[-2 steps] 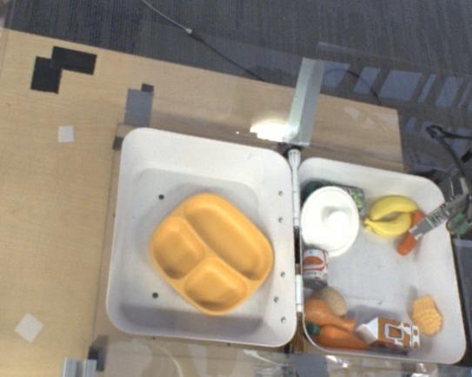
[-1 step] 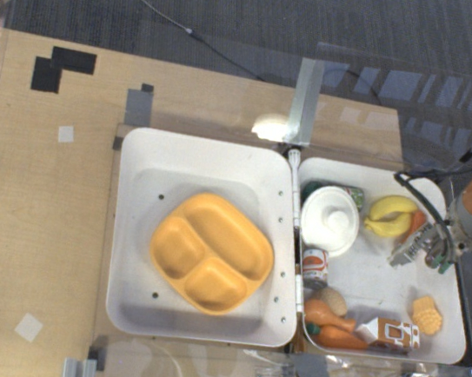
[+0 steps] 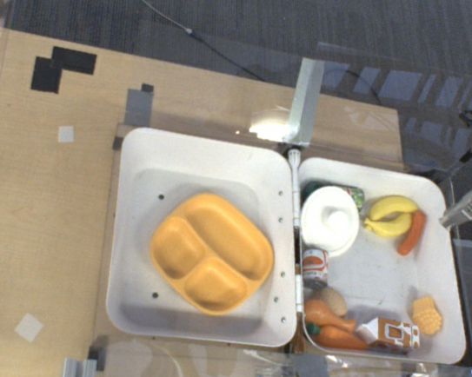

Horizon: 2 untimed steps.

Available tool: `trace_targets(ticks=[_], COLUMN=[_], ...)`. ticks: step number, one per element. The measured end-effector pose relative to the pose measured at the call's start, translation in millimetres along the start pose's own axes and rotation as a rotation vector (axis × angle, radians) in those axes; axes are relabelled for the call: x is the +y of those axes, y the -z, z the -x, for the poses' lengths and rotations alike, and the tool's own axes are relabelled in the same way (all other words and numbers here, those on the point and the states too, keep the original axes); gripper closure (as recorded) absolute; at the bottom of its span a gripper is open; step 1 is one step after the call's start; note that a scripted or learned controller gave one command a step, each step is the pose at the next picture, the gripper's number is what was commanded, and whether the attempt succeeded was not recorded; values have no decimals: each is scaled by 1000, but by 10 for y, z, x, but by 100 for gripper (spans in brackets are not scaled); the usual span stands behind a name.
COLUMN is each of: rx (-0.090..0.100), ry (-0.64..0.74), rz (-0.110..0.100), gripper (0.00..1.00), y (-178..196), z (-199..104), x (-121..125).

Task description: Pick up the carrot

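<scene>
The carrot (image 3: 339, 337) is an orange tapered piece lying in the front left corner of the right bin (image 3: 382, 267), pressed between a tan potato-like lump (image 3: 333, 300) and a small carton (image 3: 392, 333). My gripper (image 3: 466, 207) hangs at the far right, above that bin's right rim, well away from the carrot and towards the back. It is small and grey in the camera view.
The right bin also holds a white bowl (image 3: 331, 219), a green can (image 3: 354, 193), bananas (image 3: 390, 214), an orange-red sausage (image 3: 410, 233), a small red-labelled can (image 3: 314, 264) and a yellow cracker (image 3: 427, 315). The left bin (image 3: 140, 213) bears a yellow divided plate (image 3: 211, 252).
</scene>
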<state>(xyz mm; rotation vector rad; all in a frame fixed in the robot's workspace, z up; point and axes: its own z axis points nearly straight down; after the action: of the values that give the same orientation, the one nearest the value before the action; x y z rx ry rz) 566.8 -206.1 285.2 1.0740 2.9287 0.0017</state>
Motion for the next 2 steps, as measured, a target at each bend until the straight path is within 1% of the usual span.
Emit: trace_targets(ticks=[1, 2], rx=[25, 15], ry=[-1, -196], rz=[-10, -5], gripper=[100, 100], y=[-1481, -1180], z=[-655, -1201], x=[-538, 180])
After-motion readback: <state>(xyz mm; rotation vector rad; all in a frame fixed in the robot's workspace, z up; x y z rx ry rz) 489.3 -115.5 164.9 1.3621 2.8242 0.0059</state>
